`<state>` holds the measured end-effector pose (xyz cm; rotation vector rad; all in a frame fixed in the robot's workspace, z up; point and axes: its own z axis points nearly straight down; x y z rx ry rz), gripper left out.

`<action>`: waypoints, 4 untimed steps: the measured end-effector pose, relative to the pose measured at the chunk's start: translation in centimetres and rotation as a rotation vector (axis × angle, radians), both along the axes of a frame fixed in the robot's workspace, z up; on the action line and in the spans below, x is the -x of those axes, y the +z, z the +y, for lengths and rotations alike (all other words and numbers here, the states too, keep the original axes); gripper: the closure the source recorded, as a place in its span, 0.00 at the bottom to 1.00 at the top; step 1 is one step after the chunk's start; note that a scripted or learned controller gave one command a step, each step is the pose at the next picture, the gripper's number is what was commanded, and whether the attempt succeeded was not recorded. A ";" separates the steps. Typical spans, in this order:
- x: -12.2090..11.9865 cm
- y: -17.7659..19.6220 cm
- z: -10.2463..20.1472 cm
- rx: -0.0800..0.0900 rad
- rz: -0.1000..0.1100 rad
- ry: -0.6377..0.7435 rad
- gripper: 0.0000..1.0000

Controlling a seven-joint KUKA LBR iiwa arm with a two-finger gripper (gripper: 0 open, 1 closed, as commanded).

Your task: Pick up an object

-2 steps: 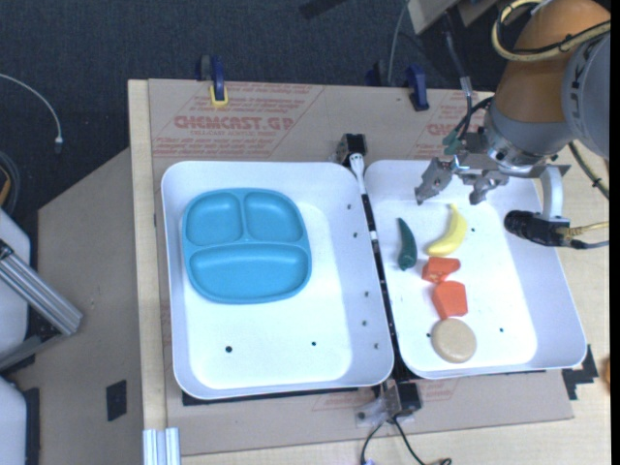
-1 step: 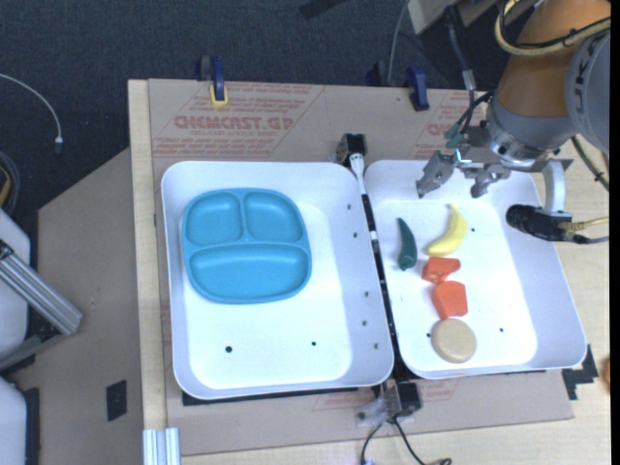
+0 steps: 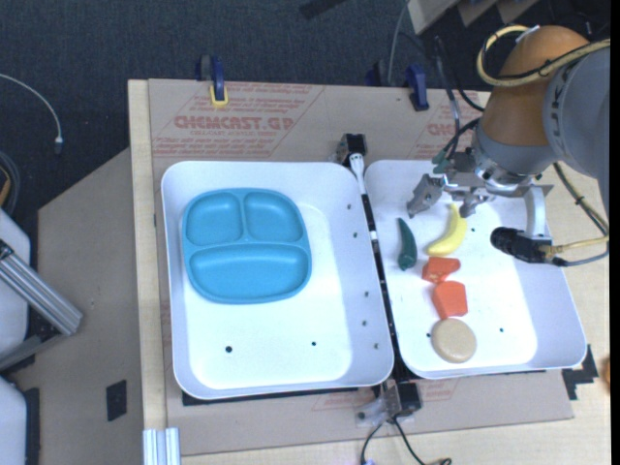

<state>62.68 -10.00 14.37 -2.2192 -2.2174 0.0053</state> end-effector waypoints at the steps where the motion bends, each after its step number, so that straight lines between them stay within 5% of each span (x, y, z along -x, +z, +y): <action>1: 0.0 -5.2 0.1 0.000 -0.002 0.001 0.00; 2: -0.1 -4.0 0.1 0.001 -0.006 0.000 1.00; 4: -0.6 4.5 0.1 0.002 -0.009 0.002 1.00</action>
